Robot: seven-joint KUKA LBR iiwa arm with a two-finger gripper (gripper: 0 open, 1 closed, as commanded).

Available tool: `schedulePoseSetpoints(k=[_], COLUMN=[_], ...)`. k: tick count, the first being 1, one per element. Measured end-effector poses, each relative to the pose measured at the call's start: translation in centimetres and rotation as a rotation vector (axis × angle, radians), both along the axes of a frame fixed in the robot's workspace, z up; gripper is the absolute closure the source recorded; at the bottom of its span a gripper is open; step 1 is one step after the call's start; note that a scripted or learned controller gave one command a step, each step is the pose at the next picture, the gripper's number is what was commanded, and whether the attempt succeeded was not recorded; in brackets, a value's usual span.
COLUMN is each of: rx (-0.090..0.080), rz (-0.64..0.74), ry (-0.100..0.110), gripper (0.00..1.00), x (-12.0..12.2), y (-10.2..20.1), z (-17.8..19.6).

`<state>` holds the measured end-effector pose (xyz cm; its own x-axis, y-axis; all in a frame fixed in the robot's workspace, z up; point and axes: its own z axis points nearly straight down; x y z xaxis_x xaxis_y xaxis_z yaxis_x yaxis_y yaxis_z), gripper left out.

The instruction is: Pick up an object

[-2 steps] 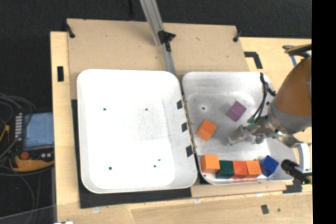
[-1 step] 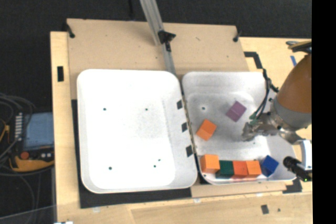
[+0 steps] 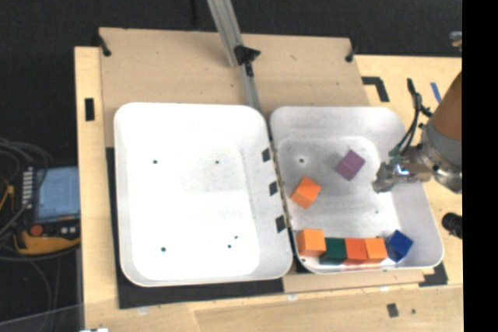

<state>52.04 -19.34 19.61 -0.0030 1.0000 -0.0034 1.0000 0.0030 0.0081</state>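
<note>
My gripper [image 3: 386, 181] hangs over the right part of the right bin [image 3: 327, 124], at the end of the arm that comes in from the right edge. A purple block [image 3: 350, 164] lies just left of it, apart from it. An orange block [image 3: 306, 192] sits further left, near the bin's left wall. Along the bin's front wall stands a row of blocks: orange [image 3: 312, 242], green [image 3: 335, 249], orange [image 3: 356, 249], orange [image 3: 376, 248] and blue [image 3: 398, 244].
The left bin [image 3: 191, 190] lies beside the right one, with a few small dark specks on its floor. A grey metal post [image 3: 222, 4] slants up from behind the bins. A blue box with cables [image 3: 56, 194] sits off the bench at the left.
</note>
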Motion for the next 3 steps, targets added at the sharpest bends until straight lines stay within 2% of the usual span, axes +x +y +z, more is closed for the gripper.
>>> schedulePoseSetpoints(k=[2, 3], rx=[0.001, 0.002], rz=[0.002, 0.003], ry=[0.001, 0.006], gripper=[1.00, 1.00], x=[0.8, 3.7], y=[0.7, 4.9], z=[10.6, 9.0])
